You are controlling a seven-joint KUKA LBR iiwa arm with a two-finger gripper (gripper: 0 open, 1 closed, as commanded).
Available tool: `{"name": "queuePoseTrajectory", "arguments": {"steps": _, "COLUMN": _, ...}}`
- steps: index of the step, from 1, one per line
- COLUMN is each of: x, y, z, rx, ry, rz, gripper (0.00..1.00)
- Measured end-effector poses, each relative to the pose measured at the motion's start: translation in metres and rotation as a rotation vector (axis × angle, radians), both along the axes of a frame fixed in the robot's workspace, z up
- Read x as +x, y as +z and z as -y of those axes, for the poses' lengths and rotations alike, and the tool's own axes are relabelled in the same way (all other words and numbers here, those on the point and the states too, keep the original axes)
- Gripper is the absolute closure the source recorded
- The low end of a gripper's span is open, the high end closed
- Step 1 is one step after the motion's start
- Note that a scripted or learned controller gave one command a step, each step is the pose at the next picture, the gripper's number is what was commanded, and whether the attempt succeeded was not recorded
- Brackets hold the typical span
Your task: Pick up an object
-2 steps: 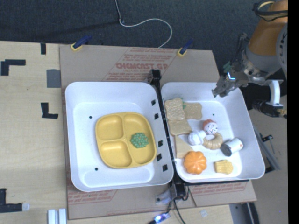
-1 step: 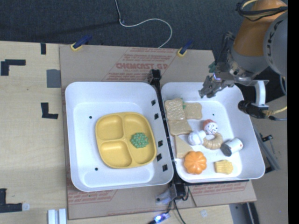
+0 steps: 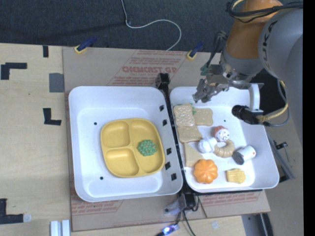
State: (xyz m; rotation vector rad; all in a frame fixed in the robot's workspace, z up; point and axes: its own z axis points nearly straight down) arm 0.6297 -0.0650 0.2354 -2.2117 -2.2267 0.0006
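Two white bins sit side by side on the bench, and the toys available for picking crowd the right bin (image 3: 266, 178). The tool (image 3: 203, 93) hangs over that bin's far left corner, just above the far end of a tan cracker-like slab (image 3: 184, 115). That slab and a second one (image 3: 189, 132) lie end to end along the bin's left wall, their long axis running from the far edge toward the near edge. A third flat tan piece (image 3: 203, 116) lies just beside them toward the bin's middle.

Nearest pick, as I judge it, is the first slab: it lies directly below and slightly nearward of the tool, so a short descent would meet its far end. Being flat against the floor and close to the wall, it looks hard to pinch.

Further toward the near edge lie a small white-and-red figure (image 3: 221, 133), a tan ring (image 3: 225, 150), a grey-and-white cylinder (image 3: 244, 154), an orange pumpkin (image 3: 205, 171) and a yellow ridged piece (image 3: 235, 175).

Nothing sits between the tool's fingers; whether they are spread or pressed together I cannot tell from this slant.

Left bin (image 3: 83, 132): a yellow divided plate (image 3: 120, 139) carrying a green clump (image 3: 146, 147).
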Motion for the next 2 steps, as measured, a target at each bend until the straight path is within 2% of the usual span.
{"name": "queuePoseTrajectory", "arguments": {"steps": 1, "x": -0.012, "y": 0.002, "z": -0.045, "rx": 0.000, "ry": -0.001, "rz": -0.001, "gripper": 1.00}}
{"name": "queuePoseTrajectory", "arguments": {"steps": 2, "x": -0.017, "y": -0.014, "z": -0.102, "rx": -0.001, "ry": 0.000, "rz": -0.002, "gripper": 1.00}}
